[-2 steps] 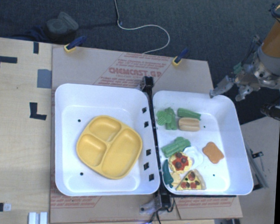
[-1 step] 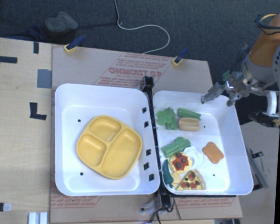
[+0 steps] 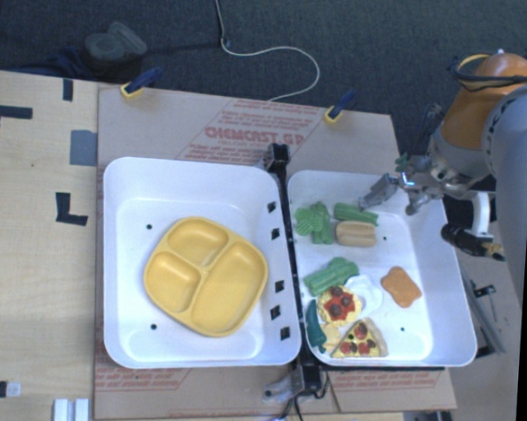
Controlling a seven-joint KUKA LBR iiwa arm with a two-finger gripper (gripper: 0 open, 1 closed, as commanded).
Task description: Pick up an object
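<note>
Here, one yellow tray (image 3: 206,275), two pizza slices (image 3: 350,324), gripper (image 3: 393,195) open

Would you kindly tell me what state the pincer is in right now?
Pincer: open, nothing between its fingers, poised over the far edge of the right bin, above the hot dog toy.

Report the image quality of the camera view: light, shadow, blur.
Camera view: even, soft overhead light; the white bins look bright but not blown out; the yellow tray casts a faint shadow; overall slightly soft, and the gripper and orange band look blurred; the dark floor beyond is murky.
</note>
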